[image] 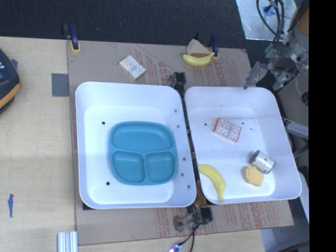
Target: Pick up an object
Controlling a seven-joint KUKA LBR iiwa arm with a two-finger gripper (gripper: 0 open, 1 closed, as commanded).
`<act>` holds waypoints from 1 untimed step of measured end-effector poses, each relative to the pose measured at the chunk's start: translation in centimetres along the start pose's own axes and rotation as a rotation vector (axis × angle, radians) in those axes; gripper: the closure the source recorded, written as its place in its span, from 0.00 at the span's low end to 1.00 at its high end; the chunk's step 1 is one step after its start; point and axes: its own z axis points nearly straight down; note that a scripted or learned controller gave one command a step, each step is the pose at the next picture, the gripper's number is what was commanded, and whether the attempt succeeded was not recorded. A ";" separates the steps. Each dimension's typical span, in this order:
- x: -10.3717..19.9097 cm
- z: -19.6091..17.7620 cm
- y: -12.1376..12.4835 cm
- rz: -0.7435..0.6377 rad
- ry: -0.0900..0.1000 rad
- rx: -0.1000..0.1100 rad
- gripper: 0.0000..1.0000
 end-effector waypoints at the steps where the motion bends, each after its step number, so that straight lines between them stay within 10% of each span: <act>1: 1.6 12.9 0.4 -0.001 0.000 0.003 0.00</act>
